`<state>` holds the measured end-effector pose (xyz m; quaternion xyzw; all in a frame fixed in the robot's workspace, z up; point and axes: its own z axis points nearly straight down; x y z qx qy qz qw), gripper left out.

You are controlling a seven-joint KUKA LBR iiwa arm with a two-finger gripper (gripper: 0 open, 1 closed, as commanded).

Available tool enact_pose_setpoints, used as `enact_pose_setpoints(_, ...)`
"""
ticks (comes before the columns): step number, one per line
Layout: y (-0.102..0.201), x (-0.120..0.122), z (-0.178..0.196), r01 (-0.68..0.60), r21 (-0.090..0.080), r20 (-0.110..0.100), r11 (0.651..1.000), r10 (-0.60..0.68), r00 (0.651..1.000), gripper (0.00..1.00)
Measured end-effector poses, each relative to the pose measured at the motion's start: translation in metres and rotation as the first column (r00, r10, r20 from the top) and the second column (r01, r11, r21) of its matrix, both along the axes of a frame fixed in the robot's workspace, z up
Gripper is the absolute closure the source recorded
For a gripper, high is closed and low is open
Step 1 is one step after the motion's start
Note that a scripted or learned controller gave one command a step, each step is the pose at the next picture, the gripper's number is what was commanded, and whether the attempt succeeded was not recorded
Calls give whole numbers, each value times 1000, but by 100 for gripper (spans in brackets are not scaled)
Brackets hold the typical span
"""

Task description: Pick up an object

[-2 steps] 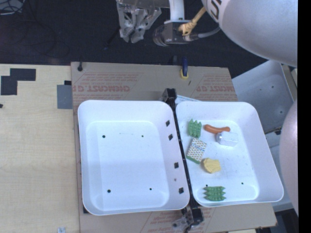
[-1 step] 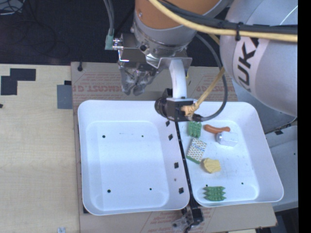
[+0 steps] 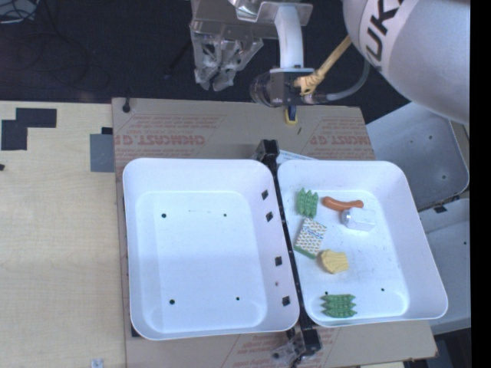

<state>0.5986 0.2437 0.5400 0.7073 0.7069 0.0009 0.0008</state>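
Observation:
Several small objects lie in the right bin (image 3: 406,205): a green ridged piece (image 3: 307,202), an orange sausage-like piece (image 3: 342,203), a clear small block (image 3: 358,219), a checkered white-green packet (image 3: 310,238), a yellow lump (image 3: 334,262) and a green pea-pod piece (image 3: 338,306). My gripper (image 3: 219,73) hangs high above the bench's far edge, over the dark background, far from the bins. Its grey fingers point down close together, with nothing between them.
The left bin (image 3: 138,267) sits beside the right one, on a brown cardboard sheet (image 3: 192,133). The big grey arm body (image 3: 414,37) fills the upper right. A light wooden table surface (image 3: 54,244) extends to the left.

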Motion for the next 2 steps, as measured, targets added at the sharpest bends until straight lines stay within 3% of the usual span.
enact_pose_setpoints(1, 0, 28, -4, 1, -2, -6, 1000, -1, 1000, 100)
enact_pose_setpoints(2, 0, -8, -30, -2, -3, -10, 1000, 2, 1000, 100)
